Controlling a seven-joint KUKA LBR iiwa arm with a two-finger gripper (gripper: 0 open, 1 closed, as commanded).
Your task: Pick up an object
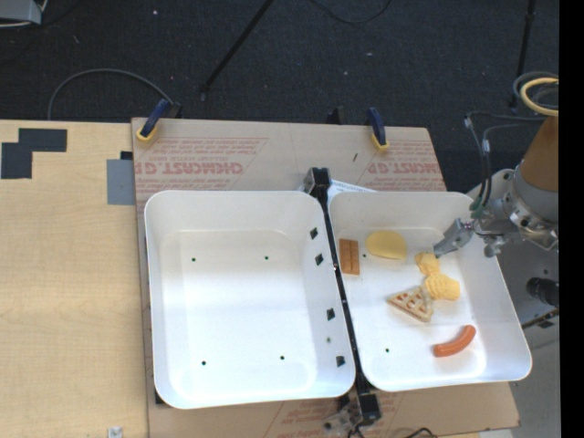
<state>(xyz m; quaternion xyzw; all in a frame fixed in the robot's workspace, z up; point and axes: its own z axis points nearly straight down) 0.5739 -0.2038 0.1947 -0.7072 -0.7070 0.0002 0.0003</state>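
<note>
The right bin (493, 359) holds several toy foods. A yellow oval piece (386, 245) lies at the back, with a brown bar (349, 255) to its left by the divider. Two yellow ridged pieces (427, 263) (443, 287) sit in the middle, a waffle wedge (411, 303) just left of them, and an orange-red sausage (453, 341) near the front. My gripper (466, 248) hangs open over the bin's back right part, its left fingertip (442, 249) just above and right of the upper ridged piece. Nothing is between the fingers.
The left bin (164, 245) sits beside the right one, the two joined by a black-clipped rim (330, 281). Both rest on a cardboard sheet (274, 153) held by two clamps. The arm's wrist (534, 199) stands at the right edge.
</note>
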